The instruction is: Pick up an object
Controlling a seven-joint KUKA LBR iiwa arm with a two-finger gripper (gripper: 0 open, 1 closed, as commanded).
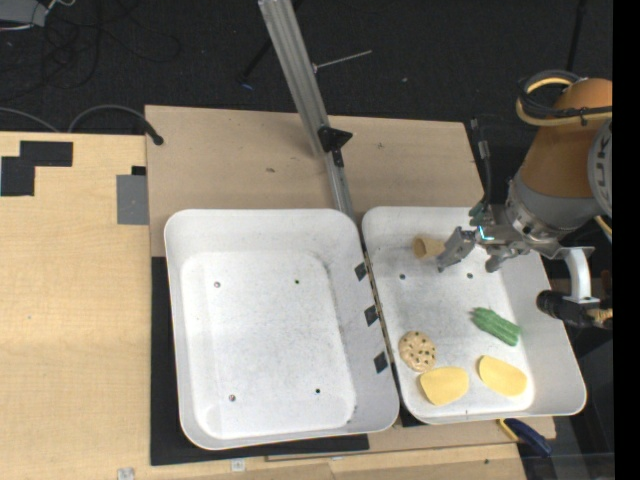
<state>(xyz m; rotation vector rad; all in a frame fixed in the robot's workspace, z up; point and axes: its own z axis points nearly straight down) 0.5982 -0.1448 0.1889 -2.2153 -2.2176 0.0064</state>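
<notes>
Right bin (560,393), contents: tan piece (429,246) near far edge, beside released, empty gripper (477,257) (fingers splayed, apparently poised to pick); green piece (497,326) mid-bin; speckled cookie (417,349) and two yellow pieces (443,385) along near edge.

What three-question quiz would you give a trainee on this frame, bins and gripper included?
1. True or false: the green object lies in the right bin.
2. How many yellow pieces lie near that bin's front edge?
3. Which item is nearest the gripper: A) the cookie, B) the tan piece, C) the green object?

Key: 1 true. 2 two, the other at. 3 B; the tan piece lies just left of the gripper, whose fingers stand spread with nothing between them.
</notes>
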